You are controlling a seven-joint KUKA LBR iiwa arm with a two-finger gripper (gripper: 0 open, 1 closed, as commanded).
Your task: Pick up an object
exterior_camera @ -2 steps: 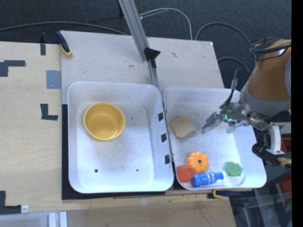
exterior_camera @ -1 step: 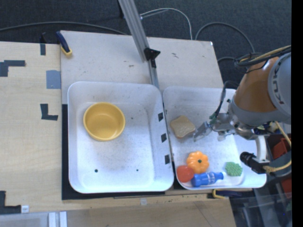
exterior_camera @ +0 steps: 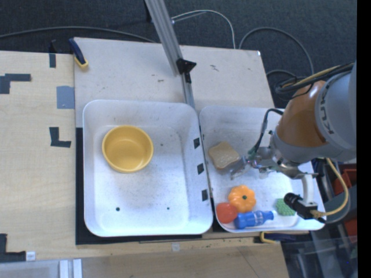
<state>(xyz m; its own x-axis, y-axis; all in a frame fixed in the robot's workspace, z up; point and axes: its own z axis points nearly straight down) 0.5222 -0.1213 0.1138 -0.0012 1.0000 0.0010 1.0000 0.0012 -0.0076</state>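
Note:
In the right bin lie a tan bread-like piece, an orange pumpkin, a red ball-like object, a blue bottle on its side and a small green object. My gripper reaches in from the right and sits low, just right of the tan piece and touching or nearly touching its lower right edge. Nothing is visibly held. The pumpkin is a little below the gripper.
A yellow bowl stands in the left bin, upper left part. A grey pole slants over the bench behind the bins. A blue and yellow tool lies at the bench's far left corner. Cables hang near the arm's wrist.

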